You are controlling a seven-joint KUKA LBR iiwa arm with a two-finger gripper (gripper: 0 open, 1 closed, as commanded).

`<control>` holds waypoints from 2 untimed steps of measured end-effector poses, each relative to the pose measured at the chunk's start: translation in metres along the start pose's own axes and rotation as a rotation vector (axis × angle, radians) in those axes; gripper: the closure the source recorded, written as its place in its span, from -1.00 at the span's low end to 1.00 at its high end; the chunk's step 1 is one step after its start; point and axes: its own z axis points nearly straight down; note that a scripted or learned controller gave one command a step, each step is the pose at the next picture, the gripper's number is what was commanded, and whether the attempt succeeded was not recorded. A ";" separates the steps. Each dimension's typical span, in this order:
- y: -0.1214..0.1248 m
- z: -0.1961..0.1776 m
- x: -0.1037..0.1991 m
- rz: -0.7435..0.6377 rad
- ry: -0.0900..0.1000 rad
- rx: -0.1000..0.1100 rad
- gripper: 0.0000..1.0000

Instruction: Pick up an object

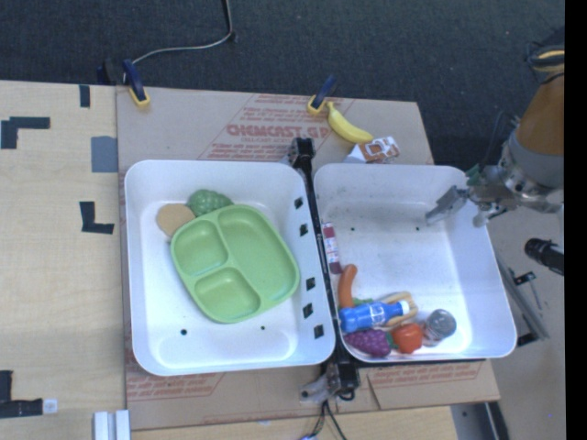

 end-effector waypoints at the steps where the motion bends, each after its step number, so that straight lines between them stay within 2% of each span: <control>1: 0.068 0.055 0.077 -0.002 0.001 0.001 -1.00; 2: 0.084 0.035 -0.008 0.001 -0.002 -0.001 -1.00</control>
